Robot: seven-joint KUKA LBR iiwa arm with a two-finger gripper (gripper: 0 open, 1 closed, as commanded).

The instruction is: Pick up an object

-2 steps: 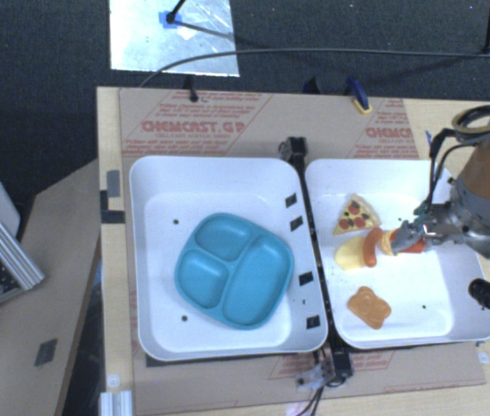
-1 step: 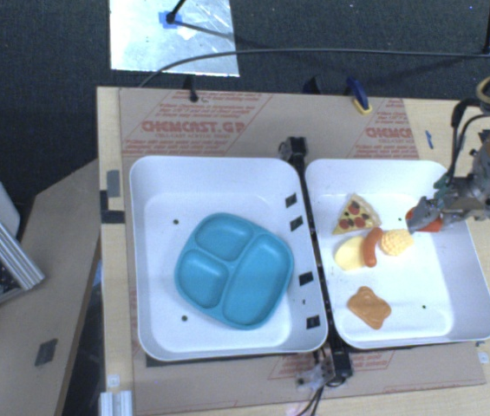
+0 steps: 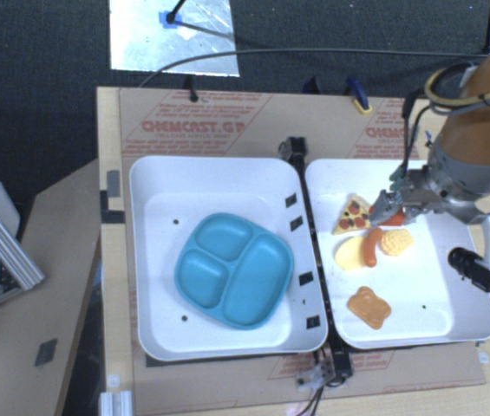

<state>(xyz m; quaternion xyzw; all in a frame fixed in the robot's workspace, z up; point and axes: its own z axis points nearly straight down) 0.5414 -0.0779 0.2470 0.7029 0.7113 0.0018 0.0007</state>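
Four toys crowd right bin (image 3: pixel 479 319) | fingers (image 3: pixel 386 208) over sausage (image 3: pixel 370 247), state unclear | blue plate (image 3: pixel 234 269) left

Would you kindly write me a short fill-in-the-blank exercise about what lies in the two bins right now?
1. The blue divided plate lies in the ____ bin as the camera sees it.
2. The plate has ____ compartments.
3. The toy pizza slice, sausage and toast all lie in the ____ bin.
4. The claw hangs over the bin beside the ____ slice.

Missing words: left; three; right; pizza
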